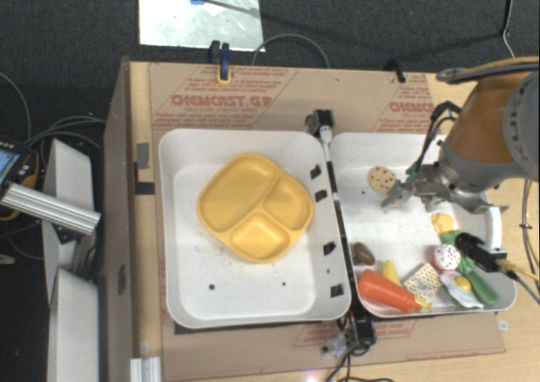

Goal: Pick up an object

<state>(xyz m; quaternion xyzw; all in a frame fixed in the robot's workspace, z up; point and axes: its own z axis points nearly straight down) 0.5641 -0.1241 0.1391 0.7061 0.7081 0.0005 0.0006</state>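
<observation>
I see the jaws (403,192) hanging over the right bin (384,228), just right of a speckled cookie (381,178), apart from it. I can't tell how far they are spread; nothing seems to sit between them. A carrot (389,290) and other toy foods crowd the bin's near corner. A yellow divided plate (255,207) lies in the left bin (190,287).
</observation>
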